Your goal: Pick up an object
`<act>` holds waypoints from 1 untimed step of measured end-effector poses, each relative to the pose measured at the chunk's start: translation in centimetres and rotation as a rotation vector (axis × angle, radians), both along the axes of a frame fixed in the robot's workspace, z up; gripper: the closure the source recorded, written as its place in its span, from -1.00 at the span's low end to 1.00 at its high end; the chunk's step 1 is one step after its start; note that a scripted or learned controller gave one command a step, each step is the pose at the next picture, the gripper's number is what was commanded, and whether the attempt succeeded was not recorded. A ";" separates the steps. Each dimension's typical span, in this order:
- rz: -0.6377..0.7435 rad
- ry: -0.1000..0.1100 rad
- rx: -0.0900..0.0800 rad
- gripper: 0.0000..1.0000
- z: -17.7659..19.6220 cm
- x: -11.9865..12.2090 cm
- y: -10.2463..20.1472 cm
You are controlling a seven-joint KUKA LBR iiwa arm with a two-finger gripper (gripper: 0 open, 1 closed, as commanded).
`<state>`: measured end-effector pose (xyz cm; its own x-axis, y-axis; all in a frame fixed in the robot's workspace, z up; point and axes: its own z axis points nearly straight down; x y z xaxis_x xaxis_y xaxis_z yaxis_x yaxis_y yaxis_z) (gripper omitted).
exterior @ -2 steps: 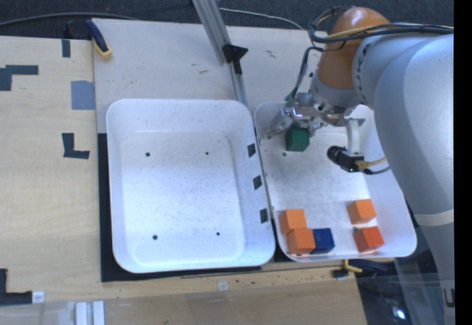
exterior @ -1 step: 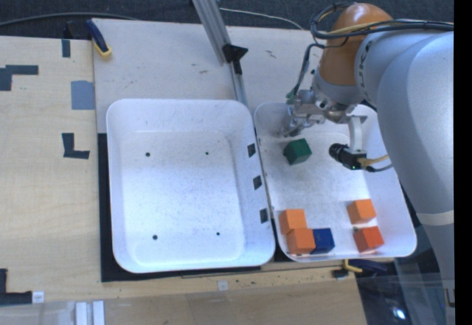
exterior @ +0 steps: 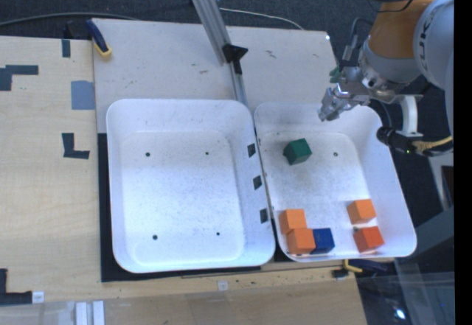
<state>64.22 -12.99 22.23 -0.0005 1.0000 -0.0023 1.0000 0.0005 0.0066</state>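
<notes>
1. The gripper (exterior: 330, 111) is seen above the far edge of the right bin (exterior: 383, 169); whether its fingers are apart cannot be told.
2. A green block (exterior: 297, 151) lies near it.
3. Orange blocks (exterior: 295, 230) and a blue block (exterior: 322, 240) are gathered at the near edge.

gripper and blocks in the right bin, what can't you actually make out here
- Gripper: camera view, too small and blurred to tell whether it is open or shut.
- Blue block: an orange block hides its left side.
- Arm: cut off by the right edge.
- Whether the two left orange blocks are stacked or side by side: unclear from above.
</notes>
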 end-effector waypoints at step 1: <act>0.001 0.007 0.002 -1.00 -0.6 -0.1 0.1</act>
<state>64.13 -12.85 21.64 -0.0015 1.0000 -0.0001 1.0000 0.0015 -0.0006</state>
